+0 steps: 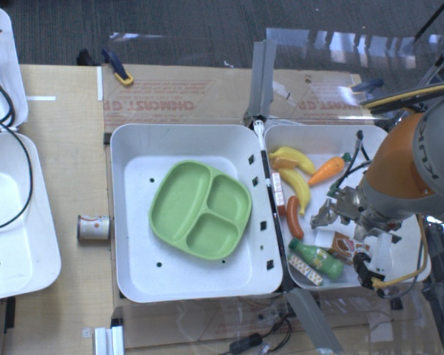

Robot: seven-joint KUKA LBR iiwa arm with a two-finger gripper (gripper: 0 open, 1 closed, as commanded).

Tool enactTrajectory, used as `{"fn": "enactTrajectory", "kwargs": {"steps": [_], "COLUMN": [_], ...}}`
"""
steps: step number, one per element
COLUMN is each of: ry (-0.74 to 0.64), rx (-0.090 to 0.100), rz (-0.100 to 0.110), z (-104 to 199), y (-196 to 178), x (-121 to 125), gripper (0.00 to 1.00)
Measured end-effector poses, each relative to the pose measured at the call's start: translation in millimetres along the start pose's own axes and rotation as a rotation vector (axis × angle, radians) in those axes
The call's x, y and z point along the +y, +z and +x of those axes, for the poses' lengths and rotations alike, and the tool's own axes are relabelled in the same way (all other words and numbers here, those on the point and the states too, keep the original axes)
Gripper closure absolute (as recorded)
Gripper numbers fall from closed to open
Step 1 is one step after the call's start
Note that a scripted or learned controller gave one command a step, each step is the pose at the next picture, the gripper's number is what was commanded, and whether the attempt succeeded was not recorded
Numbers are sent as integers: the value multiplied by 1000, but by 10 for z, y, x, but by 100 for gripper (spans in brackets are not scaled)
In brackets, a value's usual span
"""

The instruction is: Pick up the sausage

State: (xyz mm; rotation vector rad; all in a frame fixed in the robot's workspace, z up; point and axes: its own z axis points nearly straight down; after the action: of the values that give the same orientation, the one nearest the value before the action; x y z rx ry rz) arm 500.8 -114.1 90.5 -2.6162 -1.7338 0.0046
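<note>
A green plastic bottle [318,257] is seen at the right bin's [322,134] six o'clock edge. The reddish-brown sausage [294,217] lies at nine o'clock of the metal two-finger gripper [339,209], whose grip state cannot be told.

Grey arm [411,165] low; gripper [339,211] leftward

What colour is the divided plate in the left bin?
Light green. The plate shows plainly in the camera view, lying in the white bin.
</note>
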Motion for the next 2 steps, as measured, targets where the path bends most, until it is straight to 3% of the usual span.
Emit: {"fn": "enactTrajectory", "kwargs": {"steps": [1,2], "ry": [142,321], "rx": [0,-1], "rz": [-2,0], "z": [70,184], "y": [-5,-6], "x": [-288,-81], "gripper": [0,0]}}
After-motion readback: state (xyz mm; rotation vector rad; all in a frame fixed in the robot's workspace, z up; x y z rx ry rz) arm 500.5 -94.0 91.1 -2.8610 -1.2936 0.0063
